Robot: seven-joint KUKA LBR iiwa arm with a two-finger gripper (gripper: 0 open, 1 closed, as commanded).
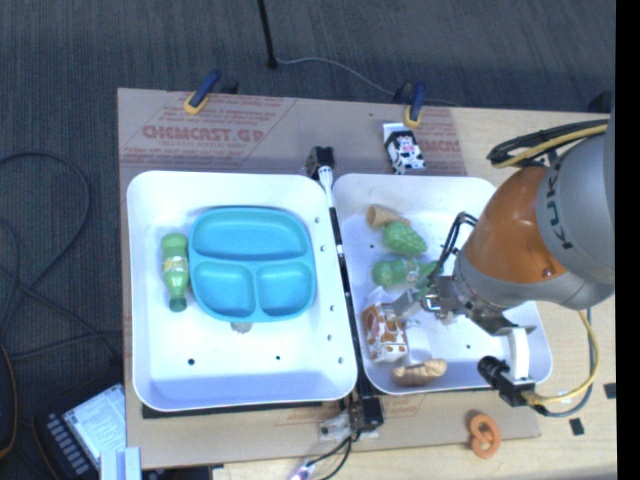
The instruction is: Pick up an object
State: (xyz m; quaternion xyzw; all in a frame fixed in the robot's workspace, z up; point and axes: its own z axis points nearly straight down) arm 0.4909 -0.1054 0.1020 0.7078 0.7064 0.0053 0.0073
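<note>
Currently pincer [418,303] low in right white bin [520,196], just right of patterned orange-white snack packet [385,332]; opening state: cannot tell, nothing visibly held. Risk: crowding. Green plastic vegetables [397,255] above packet, tan bread-shaped toy [420,371] below; closing may snag two or nudge packet away.

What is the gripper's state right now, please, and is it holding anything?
Gripper: low in the right bin, among the items there; open or closed cannot be told, and no object is visibly held.

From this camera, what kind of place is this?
Likely a robot lab bench for grasping trials: two white bins clamped on a board, toy food and a blue tray inside, a robot arm reaching in, loose cables on carpet.
</note>
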